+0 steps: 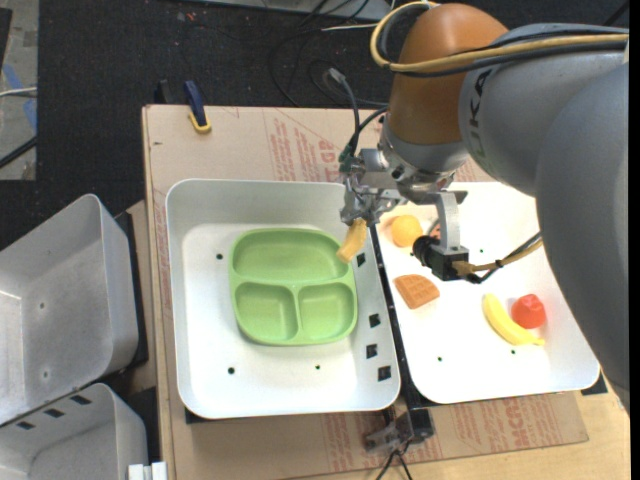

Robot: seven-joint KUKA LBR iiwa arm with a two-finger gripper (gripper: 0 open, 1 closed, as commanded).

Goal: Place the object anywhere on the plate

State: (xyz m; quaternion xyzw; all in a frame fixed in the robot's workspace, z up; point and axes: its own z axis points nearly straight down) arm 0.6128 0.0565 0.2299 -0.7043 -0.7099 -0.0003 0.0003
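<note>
A green plate (293, 283) with three compartments lies in the left white bin (200, 268). My gripper (358, 218) hangs over the wall between the two bins, just past the plate's upper right rim. It is shut on a small yellow-orange piece (353, 241). The piece dangles tilted below the fingers, its lower end level with the plate's right edge.
The right bin (560, 368) holds an orange round fruit (405, 230), a tan wafer-like piece (416, 290), a banana (503, 322) and a red fruit (529, 310). A black cable fitting (440, 258) hangs off the wrist over that bin. Grey tubs (60, 288) stand at left.
</note>
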